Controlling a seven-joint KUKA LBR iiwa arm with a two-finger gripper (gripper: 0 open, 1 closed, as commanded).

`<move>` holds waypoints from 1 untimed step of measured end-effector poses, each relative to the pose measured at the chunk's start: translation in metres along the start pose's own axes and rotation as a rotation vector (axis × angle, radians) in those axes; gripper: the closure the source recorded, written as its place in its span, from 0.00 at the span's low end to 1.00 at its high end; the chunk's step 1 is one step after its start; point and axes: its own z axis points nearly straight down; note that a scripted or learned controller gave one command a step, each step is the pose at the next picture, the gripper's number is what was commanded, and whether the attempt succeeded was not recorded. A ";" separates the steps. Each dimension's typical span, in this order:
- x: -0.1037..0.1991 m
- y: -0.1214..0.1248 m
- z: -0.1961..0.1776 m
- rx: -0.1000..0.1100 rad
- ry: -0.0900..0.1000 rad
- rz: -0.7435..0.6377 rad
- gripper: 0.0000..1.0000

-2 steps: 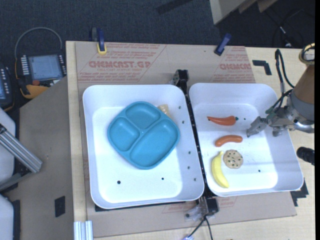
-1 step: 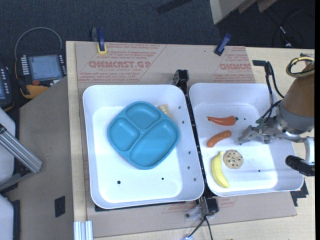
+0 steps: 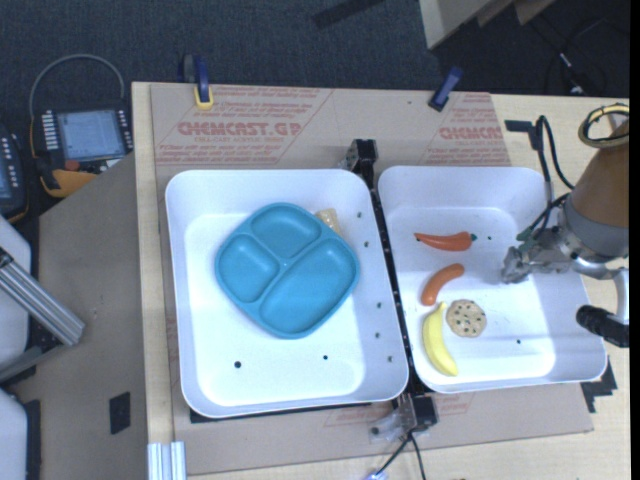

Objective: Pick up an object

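Observation:
The right bin (image 3: 520,193) holds a red chili pepper (image 3: 444,239), an orange sausage (image 3: 441,282), a round cookie (image 3: 465,318) and a yellow banana (image 3: 437,342). My gripper (image 3: 517,264) hangs low over the right side of this bin, right of the sausage and apart from it. Nothing shows between its fingers. The arm's orange band (image 3: 608,193) sits above it at the right edge.
A blue divided plate (image 3: 287,267) lies in the left bin (image 3: 200,298), with a small tan object (image 3: 327,218) at its upper right rim. Black clips (image 3: 361,154) join the bins at the middle. A teach pendant (image 3: 88,134) rests at the far left.

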 end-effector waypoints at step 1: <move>-0.002 -0.002 -0.044 -0.005 -0.002 -0.001 1.00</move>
